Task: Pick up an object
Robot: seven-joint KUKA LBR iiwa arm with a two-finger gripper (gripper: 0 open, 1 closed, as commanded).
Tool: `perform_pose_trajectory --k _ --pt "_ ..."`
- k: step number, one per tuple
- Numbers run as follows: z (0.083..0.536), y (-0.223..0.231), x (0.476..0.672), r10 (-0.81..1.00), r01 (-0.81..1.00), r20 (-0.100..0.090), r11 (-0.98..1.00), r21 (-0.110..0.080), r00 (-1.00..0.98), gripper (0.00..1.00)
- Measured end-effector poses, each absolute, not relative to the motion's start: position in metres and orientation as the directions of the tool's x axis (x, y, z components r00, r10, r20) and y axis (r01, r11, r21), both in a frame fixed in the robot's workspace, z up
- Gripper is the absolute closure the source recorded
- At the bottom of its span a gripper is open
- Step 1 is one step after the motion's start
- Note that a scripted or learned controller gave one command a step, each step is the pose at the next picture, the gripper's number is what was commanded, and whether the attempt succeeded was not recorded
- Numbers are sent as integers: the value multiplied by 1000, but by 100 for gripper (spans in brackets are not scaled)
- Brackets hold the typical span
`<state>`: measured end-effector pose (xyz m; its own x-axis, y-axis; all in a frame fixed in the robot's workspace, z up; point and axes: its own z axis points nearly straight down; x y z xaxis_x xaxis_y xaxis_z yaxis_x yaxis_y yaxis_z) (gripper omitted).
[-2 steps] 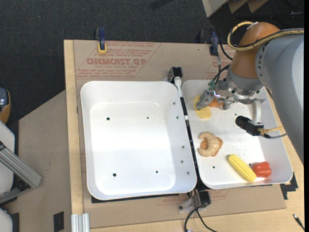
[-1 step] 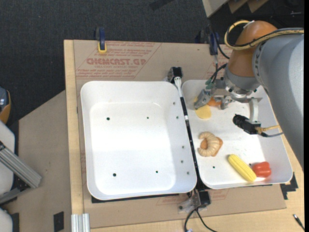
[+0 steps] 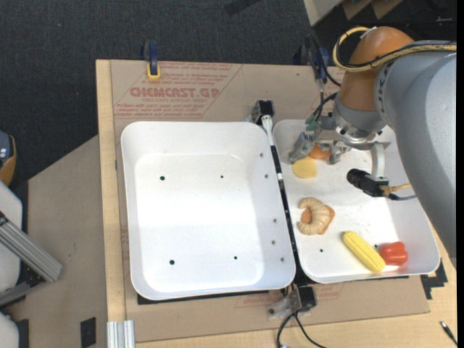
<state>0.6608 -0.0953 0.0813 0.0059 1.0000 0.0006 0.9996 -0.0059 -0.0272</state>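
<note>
I see the gripper (image 3: 317, 154) low in the right bin (image 3: 335, 264), just above a smooth yellow lump (image 3: 305, 168); clenched or released, I can't tell. A ridged croissant (image 3: 314, 216) and knobbly corn (image 3: 362, 251) lie nearer me.

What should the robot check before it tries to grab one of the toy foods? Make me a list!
1. Gripper is over the right bin, where the food is: ok.
2. Things to pick are within that bin: pale yellow piece, croissant, corn cob, red piece: ok.
3. Small orange thing sits right at the gripper; whether it is gripped: cannot tell.
4. Pale yellow piece lies apart from the croissant, with room around it: ok.
5. Corn cob and red piece lie free of each other: not ok, they look to be touching.
</note>
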Motion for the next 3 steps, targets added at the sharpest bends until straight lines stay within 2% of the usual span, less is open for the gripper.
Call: perform_pose_trajectory --k 1,2,3 --pt "92 -97 660 1000 1000 -3 -6 -29 5 100" --pt "81 -109 660 1000 999 9 -1 -32 1 100" --pt "151 -116 667 1000 1000 -2 -1 3 1 100"
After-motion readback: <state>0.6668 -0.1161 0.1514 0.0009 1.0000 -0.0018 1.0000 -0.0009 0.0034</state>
